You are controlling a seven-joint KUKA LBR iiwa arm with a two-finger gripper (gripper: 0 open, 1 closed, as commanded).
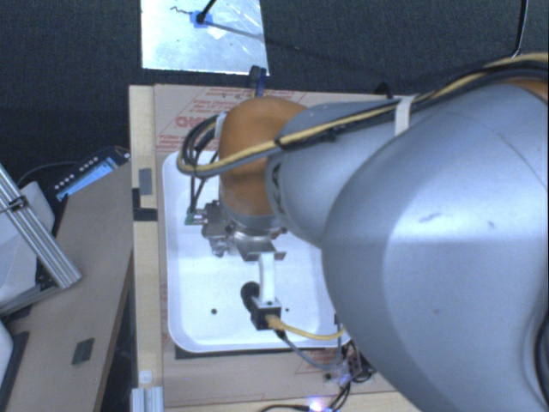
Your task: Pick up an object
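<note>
White bin point(196, 303) floor beside the gripper point(233, 245) looks bare, so a grasp here may catch nothing. Whether it is open or closed, I cannot tell.

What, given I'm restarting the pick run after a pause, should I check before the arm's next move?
1. Tool placed over a bin: ok, it hangs above the left bin.
2. Target chosen: cannot tell; the arm hides much of the bench.
3. Anything held in the tool: cannot tell from this angle.
4. Left bin seated flat: ok, its left and near rims look level on the bench.
</note>
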